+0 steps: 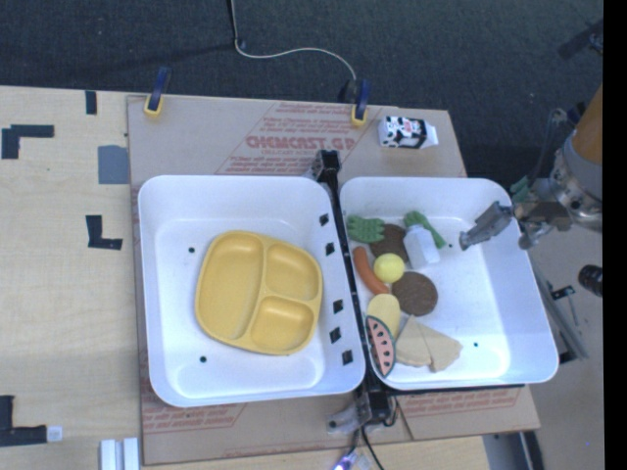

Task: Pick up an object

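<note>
Two shallow white bins side by side on a brown board clamped to my surface. Left bin: one yellow compartment tray, three sections, lying flat near the middle. Right bin: a cluster of toy food crowded toward its left half. Items, from the far end to the near end: a green leafy piece by the dividing wall; a second green piece to its right; a small white block just beside that; a dark brown disc partly covered by its neighbours; an orange sausage-like piece lying at a slant; a yellow ball touching it; a brown round patty; a pale yellow oval piece; a watermelon slice against the dividing wall; tan wedge-shaped pieces (bread or cheese, I cannot tell which). My gripper hangs over the far right part of the right bin, reaching in from the right, well apart from the cluster, with nothing between its fingers; whether they are parted or closed I cannot tell. Outside the bins: a small black-and-white carton on the board beyond the right bin; two clamps on the board's far edge, one left, one right; a thin white cable across the dark floor.
</note>
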`<state>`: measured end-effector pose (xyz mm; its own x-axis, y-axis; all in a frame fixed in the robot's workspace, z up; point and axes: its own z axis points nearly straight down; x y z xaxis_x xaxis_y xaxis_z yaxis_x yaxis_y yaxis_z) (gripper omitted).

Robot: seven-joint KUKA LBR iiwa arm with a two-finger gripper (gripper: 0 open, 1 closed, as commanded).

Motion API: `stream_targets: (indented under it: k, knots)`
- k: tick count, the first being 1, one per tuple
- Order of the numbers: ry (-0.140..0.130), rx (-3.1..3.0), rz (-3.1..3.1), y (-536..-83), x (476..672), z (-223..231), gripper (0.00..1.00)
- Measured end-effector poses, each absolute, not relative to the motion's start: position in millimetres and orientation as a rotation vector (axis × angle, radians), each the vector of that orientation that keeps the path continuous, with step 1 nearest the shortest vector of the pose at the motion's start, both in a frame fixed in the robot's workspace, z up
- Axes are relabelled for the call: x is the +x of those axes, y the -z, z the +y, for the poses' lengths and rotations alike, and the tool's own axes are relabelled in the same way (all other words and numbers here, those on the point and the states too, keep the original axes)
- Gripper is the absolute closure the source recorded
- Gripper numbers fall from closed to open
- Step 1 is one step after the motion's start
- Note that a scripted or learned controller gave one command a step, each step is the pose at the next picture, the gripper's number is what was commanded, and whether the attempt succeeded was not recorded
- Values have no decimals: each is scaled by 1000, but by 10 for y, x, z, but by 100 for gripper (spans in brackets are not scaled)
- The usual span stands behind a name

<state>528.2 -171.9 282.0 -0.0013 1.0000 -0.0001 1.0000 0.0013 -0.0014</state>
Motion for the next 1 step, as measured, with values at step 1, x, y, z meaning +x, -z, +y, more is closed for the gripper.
stream_targets:
  k: [1]
  knots:
    - [-1,-2223,-2221,-3146,4873,-2246,0]
